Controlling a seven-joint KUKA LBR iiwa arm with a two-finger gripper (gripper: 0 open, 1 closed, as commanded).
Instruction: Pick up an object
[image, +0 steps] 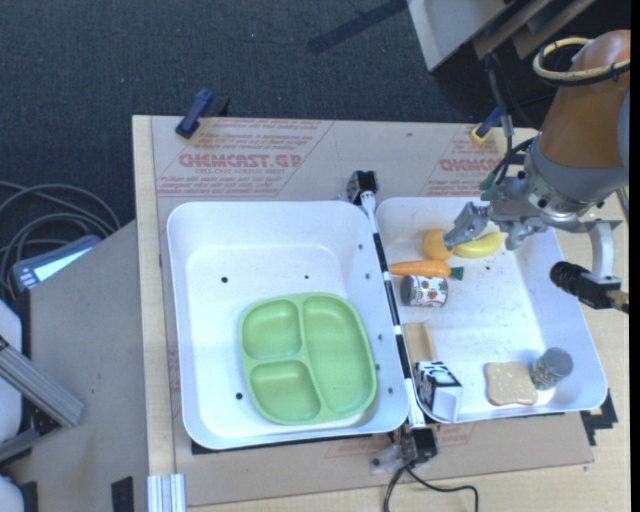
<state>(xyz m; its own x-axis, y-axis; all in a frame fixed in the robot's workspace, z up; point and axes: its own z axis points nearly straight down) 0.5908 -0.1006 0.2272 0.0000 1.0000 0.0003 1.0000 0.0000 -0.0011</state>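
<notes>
The bench (300, 150) carries two white bins side by side. The left bin (200, 250) holds one thing, a green tray (306, 357) with three compartments, lying flat toward the bin's near right part.

The right bin (570, 330) holds several small things. At its far left lie an orange (434, 243) and a banana (482, 245), just beside each other, the banana to the right. Just in front of them a carrot (420, 268) lies across, its green end pointing right. Touching the carrot's near side is a small can (425, 290) with a red-spotted label, on its side. Along the bin's left wall lies a tan block (418, 343), and in front of it a black-and-white carton (437, 387) at the near left corner. At the near right a slice of bread (510, 383) lies flat, with a grey-lidded jar (550, 367) just beside it on the right.

The arm reaches in from the right, and its gripper (490, 225) hangs over the far part of the right bin, right above the banana and orange. Its fingers look spread, one grey finger (462, 228) slanting down toward the orange, the other nearer the banana's right end. Nothing is seen clamped between them; whether they touch the fruit cannot be told.
</notes>
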